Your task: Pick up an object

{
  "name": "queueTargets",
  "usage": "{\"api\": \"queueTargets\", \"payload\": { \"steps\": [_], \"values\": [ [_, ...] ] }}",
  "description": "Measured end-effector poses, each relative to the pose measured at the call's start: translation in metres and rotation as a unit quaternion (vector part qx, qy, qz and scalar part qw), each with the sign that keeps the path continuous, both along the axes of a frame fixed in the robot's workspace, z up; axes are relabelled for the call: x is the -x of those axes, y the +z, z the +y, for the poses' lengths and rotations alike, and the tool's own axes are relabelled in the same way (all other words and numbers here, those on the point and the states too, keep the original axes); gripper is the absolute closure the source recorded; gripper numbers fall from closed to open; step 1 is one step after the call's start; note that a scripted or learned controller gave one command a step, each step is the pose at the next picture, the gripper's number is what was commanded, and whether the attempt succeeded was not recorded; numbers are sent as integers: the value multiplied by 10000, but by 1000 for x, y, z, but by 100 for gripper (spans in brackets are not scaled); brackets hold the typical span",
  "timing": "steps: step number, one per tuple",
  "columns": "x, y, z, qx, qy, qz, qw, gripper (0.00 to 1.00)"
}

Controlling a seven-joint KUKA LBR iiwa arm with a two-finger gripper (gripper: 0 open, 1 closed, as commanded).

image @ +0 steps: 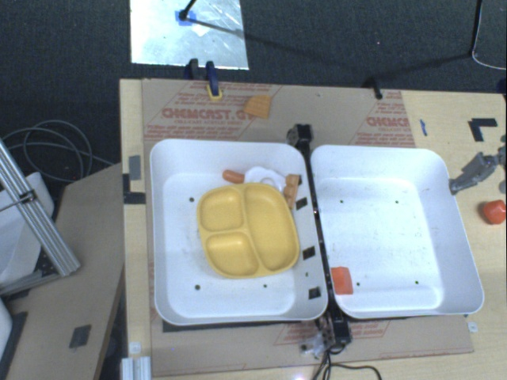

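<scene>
A yellow divided plate point(247, 229) lies in the left bin point(170, 212). Behind it are a small orange sausage-shaped piece point(233, 176), a white item point(261, 176) and a tan piece point(291, 187) near the bin's right wall. An orange-red block point(341, 279) rests in the near left corner of the right bin point(444, 236). My gripper point(467, 174) comes in at the far right, just over the right bin's right rim, well away from every object in the bins.
A red object point(493, 210) sits on the bench right of the right bin, just below the gripper. A tan piece point(257, 105) lies on the cardboard behind the left bin. Clips point(212, 77) hold the cardboard's far edge.
</scene>
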State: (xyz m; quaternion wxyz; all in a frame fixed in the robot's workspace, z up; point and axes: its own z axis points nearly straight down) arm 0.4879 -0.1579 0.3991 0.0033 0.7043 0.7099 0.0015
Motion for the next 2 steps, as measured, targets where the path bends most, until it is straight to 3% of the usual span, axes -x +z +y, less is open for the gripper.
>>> {"api": "queueTargets", "payload": {
  "steps": [1, 2],
  "values": [
    [1, -96, 88, -31, 21, 64, 10000, 0],
    [0, -157, 137, -24, 7, 54, 10000, 0]
  ]
}}
